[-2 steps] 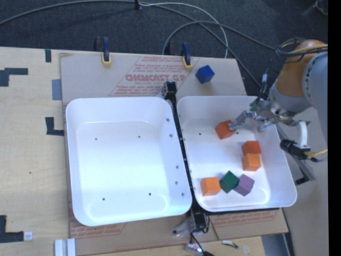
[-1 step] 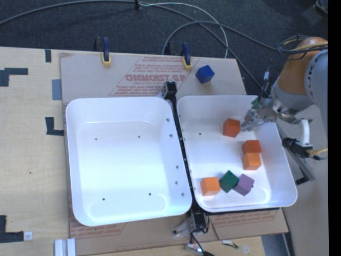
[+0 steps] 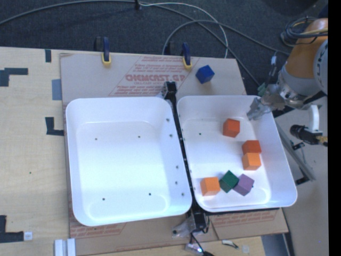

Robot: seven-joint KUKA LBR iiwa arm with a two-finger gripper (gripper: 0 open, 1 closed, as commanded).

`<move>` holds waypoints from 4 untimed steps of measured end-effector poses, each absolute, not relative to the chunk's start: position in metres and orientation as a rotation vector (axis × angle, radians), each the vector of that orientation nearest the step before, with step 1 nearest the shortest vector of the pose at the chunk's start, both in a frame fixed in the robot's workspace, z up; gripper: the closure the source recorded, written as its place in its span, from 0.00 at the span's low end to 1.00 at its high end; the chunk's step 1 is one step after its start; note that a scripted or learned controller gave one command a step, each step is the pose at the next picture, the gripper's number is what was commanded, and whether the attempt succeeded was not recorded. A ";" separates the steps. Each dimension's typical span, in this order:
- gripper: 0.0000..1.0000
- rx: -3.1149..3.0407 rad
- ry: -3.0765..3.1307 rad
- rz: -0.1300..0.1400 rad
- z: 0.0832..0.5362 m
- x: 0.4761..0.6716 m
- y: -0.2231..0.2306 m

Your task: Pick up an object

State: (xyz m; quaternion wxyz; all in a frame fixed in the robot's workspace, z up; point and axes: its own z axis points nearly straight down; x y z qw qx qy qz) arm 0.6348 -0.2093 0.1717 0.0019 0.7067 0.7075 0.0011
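The right bin [image 3: 205, 143] holds several small cubes. An orange-red cube [image 3: 231, 127] lies near its back, and another orange-red cube [image 3: 251, 146] touches an orange cube [image 3: 251, 161] by the right wall. Along the front sit an orange cube [image 3: 210, 185], a green cube [image 3: 229, 181] and a purple cube [image 3: 244, 185] in a row. My gripper [image 3: 257, 110] hangs over the bin's back right corner, right of the nearest orange-red cube. Nothing shows between its fingers.
The left bin [image 3: 120, 159] stands beside the right one. A blue cube [image 3: 204, 74] lies on the cardboard behind the bins. Two clamps [image 3: 106, 52] hold the cardboard's back edge. Cables run across the dark floor behind the bench.
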 end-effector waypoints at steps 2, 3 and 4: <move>1.00 2.217 2.226 0.002 0.227 0.638 -0.158; 1.00 2.218 2.227 0.000 0.217 0.644 -0.105; 1.00 2.216 2.228 0.001 0.218 0.653 -0.045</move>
